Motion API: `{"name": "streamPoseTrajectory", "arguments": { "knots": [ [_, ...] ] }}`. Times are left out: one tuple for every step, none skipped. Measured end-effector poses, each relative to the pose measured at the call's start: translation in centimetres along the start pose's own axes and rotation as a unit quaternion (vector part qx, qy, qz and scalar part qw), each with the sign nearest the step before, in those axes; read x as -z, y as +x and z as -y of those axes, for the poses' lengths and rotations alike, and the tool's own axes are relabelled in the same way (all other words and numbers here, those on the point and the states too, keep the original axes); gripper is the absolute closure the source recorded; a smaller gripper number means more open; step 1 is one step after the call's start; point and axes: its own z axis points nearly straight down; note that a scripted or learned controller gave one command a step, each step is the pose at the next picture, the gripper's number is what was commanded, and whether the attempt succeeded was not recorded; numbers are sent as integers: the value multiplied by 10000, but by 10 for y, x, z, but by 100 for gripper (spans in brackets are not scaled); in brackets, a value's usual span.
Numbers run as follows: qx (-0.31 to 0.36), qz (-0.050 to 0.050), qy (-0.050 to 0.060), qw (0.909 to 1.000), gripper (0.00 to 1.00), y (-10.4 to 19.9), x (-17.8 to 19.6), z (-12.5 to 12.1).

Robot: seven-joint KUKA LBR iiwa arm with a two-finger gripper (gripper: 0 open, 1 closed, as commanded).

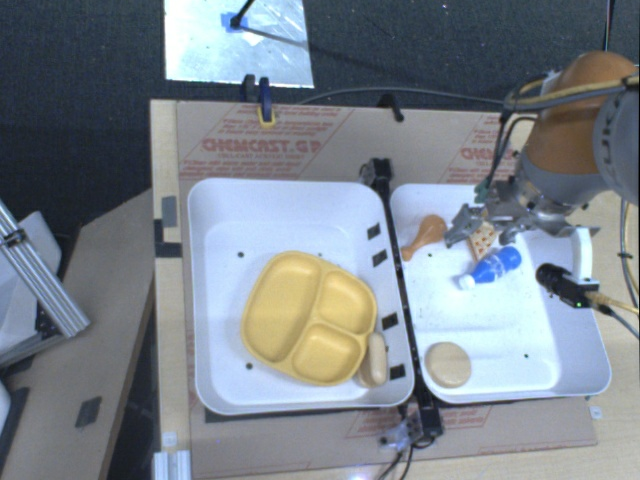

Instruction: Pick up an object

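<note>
We see the pincer [487,226] low over the back part of the right bin [560,368], its fingers pinching a small tan cracker-like piece [483,238] dotted with dark spots, which sits between the fingertips. Just beside it, toward the front right, a small blue bottle [491,267] with a white cap lies on its side on the bin floor, close under the pincer but apart from the cracker piece. To the left of the pincer, a tan drumstick-shaped toy [425,235] rests near the bin's back left corner. At the front left of the same bin lies a round beige disc [448,363]. The grey arm with its orange band [575,108] comes in from the right above the bin's edge. In the left bin [215,268] a yellow divided plate [308,318] lies flat, and a pale oblong piece [374,359] touches its front right edge. Both bins stand side by side on the bench [120,268].
</note>
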Motion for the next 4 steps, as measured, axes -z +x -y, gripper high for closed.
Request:
{"name": "streamPoseTrajectory", "arguments": {
  "knots": [
    [10, 6, -65, 10000, 0, 0, 8, -3],
    [-1, 7, -48, 10000, 0, -7, -38, -6],
    [1, 6, -54, 10000, 0, -7, -80, -10],
    [0, 7, -63, 10000, 0, -6, -103, -11]
  ]
}}
